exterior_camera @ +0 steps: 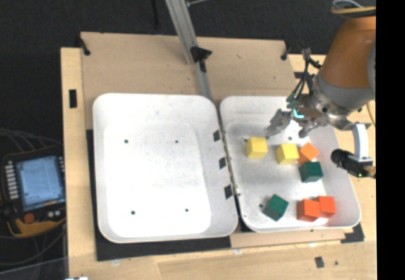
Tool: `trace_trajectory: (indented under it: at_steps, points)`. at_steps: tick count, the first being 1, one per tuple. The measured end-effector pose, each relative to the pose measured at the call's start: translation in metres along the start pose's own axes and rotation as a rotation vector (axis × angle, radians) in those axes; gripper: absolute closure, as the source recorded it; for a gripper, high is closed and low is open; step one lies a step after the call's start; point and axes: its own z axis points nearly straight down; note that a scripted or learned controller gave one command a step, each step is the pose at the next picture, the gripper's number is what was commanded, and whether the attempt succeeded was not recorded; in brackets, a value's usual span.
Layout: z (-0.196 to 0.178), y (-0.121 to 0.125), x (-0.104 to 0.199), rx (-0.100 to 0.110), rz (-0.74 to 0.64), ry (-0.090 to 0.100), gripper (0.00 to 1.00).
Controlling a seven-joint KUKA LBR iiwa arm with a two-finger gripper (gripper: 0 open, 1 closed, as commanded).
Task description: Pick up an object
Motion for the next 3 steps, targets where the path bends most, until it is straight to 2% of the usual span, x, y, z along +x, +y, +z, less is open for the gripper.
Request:
trace_trajectory:
  at_steps: [1,3]
  points:
    - [-0.002,0.001,0.0,-0.005,0.002,-0.001,0.0]
    - [0.112,-0.011,-0.009,0.001,0.004,-0.002,0.0]
